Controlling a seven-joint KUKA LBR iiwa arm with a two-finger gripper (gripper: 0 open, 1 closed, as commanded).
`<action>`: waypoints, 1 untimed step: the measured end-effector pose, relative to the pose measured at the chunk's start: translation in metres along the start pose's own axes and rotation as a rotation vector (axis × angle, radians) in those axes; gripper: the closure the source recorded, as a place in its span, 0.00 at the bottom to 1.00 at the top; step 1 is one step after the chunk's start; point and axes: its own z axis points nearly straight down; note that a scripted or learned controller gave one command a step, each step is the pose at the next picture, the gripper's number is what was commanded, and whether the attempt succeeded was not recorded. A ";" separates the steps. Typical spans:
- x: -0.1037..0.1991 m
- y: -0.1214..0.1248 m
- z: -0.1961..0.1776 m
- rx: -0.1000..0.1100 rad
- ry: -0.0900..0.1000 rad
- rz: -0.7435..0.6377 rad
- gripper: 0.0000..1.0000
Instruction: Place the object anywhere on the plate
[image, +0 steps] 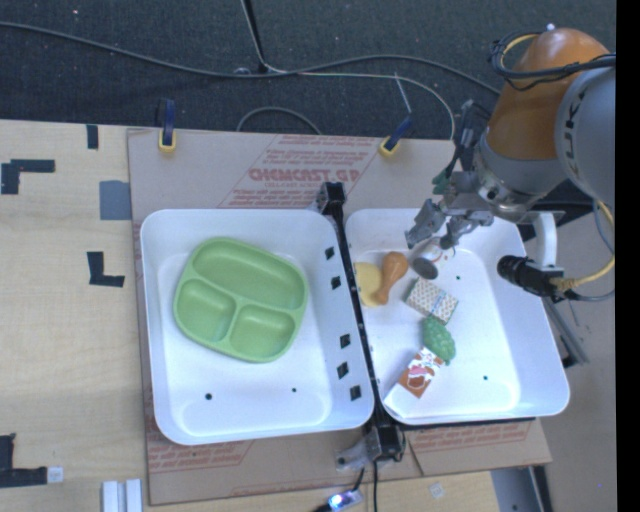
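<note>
A green plate (240, 298) with three compartments lies in the left bin (170, 400). The right bin (500, 380) holds several small objects: a brown drumstick (393, 268) beside a yellow piece (369, 283), a patterned white packet (431, 299), a green lumpy item (438, 339) and a red and white carton (421, 373). My gripper (435, 238) hangs over the upper part of the right bin, just up and right of the drumstick. Its fingers (422, 224) stand apart with nothing between them.
A black divider (347, 300) runs between the two bins. Blue and yellow clamps (166, 128) hold the cardboard sheet at the back. Cables (300, 70) trail across the dark floor behind the bench. A black fitting (525, 272) sticks out over the right bin's right rim.
</note>
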 end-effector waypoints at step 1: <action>0.049 -0.014 0.006 0.001 0.000 0.001 1.00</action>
